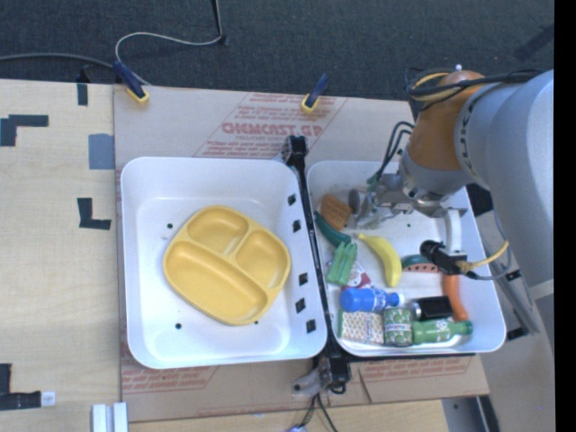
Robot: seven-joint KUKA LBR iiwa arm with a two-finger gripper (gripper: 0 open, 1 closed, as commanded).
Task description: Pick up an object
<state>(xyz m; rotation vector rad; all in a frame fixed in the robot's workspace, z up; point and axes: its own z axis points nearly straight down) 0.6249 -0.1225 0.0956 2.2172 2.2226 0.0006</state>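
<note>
While the gripper [367,207] hangs low in the right bin [490,327], its grip state cannot be told.
Just below it lies a banana [385,257], center-right of frame.

Lighting the bench evenly and brightly from above, washing out the floors of the white bins [144,241] to near glare. Casting only soft, short shadows under the yellow plate [227,264]. Blurring slightly throughout, smearing small print on the cardboard [261,129] and softening the arm [504,142] at right.
</note>
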